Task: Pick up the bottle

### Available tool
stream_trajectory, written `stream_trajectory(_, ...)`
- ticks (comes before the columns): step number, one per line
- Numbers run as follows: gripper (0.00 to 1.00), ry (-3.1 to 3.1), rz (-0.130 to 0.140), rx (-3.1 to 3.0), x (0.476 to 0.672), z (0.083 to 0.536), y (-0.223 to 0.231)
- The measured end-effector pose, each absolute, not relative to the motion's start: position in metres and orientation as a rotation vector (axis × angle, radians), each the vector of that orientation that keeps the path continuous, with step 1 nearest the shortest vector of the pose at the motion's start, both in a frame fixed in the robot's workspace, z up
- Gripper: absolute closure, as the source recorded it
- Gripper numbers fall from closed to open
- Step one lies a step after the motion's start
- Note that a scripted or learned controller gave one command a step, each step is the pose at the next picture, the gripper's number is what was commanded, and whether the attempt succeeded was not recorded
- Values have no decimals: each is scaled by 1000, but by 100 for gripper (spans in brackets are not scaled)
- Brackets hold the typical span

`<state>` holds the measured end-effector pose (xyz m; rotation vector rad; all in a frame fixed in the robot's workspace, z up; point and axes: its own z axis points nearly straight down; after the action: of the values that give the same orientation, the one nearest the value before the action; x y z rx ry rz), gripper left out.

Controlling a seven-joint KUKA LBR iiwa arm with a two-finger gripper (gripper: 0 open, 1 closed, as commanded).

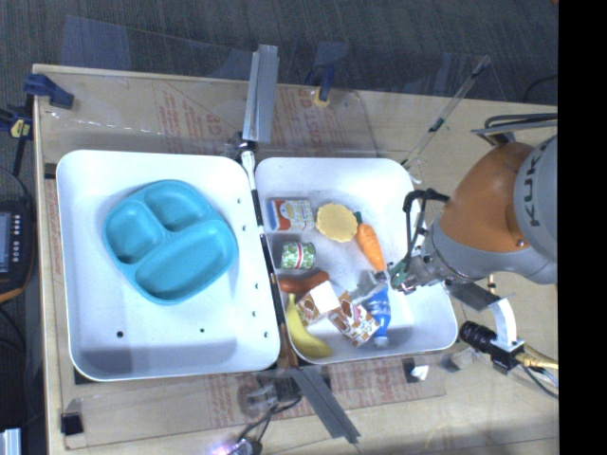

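Note:
The bottle (379, 315) is blue with a white cap end and lies on its side in the near right corner of the right bin (432, 335), against a red-brown carton (354, 321). My gripper (402, 276) hangs low at the bin's right side, just above and right of the bottle's upper end, close to the tip of a carrot (370, 245). The grey arm with its orange band (484, 211) reaches in from the right. Nothing is visibly held.
The right bin also holds a small drink box (292, 213), a round yellow cookie (335, 222), a green can (297, 255), a sausage (302, 281), a white carton (320, 301) and a banana (305, 332). A blue divided plate (171, 240) sits in the left bin (90, 349).

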<state>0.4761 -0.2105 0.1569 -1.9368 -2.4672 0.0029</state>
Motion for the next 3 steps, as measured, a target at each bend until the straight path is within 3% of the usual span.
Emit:
stream_trajectory(1, 0, -2443, 4, -1965, 514, 90, -197)
stream_trajectory(2, 100, -2446, 6, -1958, 514, 100, -197)
stream_trajectory(3, 100, -2472, 1, -1938, 572, 222, -210)
